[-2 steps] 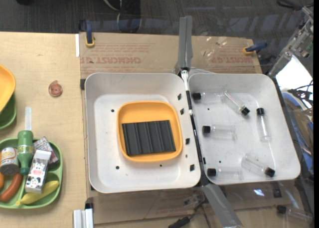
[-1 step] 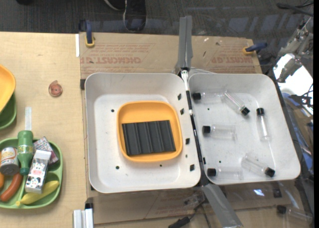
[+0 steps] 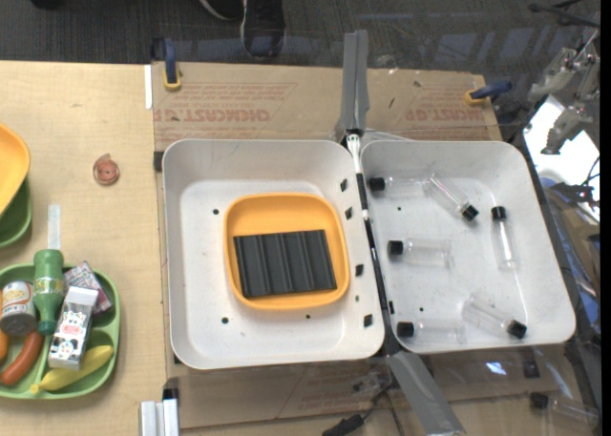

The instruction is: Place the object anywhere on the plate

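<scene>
A yellow square plate (image 3: 286, 212) with rounded corners sits in the middle of the left white bin (image 3: 191, 262). A dark grey ribbed rectangular slab (image 3: 285, 263) lies flat on the plate and covers most of its lower half. In the right white bin (image 3: 544, 234) several clear vials with black caps lie scattered, among them one (image 3: 449, 197) near the top, one (image 3: 503, 238) at the right and one (image 3: 492, 318) near the front.
On the wooden bench at the left stand a green tray of toy food (image 3: 57, 334), a yellow bowl (image 3: 10, 172) and a small pink disc (image 3: 106, 170). Cardboard (image 3: 248, 105) lies under the bins, held by clamps (image 3: 172, 76). Cables and equipment (image 3: 571, 91) crowd the upper right.
</scene>
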You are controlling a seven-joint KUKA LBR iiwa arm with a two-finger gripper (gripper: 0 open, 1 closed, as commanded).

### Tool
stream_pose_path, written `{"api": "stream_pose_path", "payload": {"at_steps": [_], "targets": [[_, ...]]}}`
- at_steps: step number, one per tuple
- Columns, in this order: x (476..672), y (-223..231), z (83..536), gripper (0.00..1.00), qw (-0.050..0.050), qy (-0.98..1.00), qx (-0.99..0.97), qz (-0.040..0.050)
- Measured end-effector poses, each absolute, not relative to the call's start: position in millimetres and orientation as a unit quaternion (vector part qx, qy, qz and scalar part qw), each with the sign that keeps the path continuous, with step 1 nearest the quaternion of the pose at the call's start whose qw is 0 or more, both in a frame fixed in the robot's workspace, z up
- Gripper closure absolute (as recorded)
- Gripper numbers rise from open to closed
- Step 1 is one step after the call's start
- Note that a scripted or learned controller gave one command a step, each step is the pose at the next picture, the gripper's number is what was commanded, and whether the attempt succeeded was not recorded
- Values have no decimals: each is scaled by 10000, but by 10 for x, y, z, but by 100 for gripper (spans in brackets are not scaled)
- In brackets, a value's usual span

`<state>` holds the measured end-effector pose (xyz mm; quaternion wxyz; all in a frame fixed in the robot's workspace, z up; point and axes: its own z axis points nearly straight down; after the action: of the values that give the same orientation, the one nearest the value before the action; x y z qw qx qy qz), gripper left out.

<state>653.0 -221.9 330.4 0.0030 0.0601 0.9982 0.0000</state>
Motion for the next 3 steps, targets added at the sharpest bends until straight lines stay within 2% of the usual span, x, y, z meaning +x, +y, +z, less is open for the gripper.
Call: {"api": "stream_pose_path", "payload": {"at_steps": [2,3], "targets": [[6602,-2217,3646,0,31,9888,-1494,0],[6600,-2218,3660,0,30,9612,-2759,1]]}}
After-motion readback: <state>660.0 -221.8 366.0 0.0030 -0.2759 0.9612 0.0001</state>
